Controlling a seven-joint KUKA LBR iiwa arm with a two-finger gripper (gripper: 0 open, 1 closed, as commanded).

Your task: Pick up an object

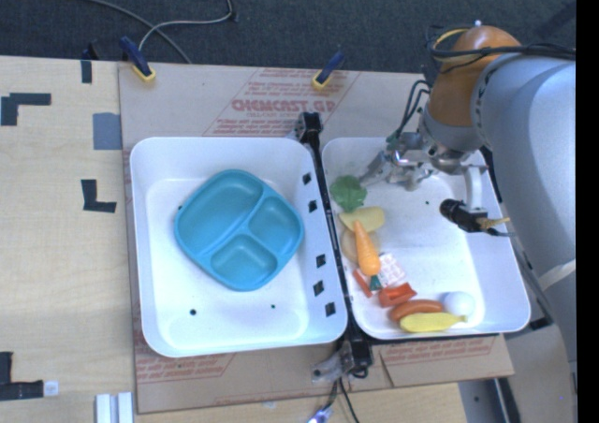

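My gripper (398, 165) hangs over the upper part of the right bin (487, 262), just right of and above a green toy vegetable (348, 192). Below the green piece lie a pale yellow piece (366, 219) and an orange carrot (366, 248), then a red and white item (389, 273). Along the bin's near edge rest a red sausage (417, 309), a yellow banana (431, 322) and a white egg (459, 301). I see nothing held in the gripper.
The left bin (159, 299) holds a blue divided plate (241, 227). A black ridge (321, 225) separates the two bins. The grey arm with its orange band (468, 75) covers the right bin's far right side. A black fitting (462, 215) sticks out by the arm.
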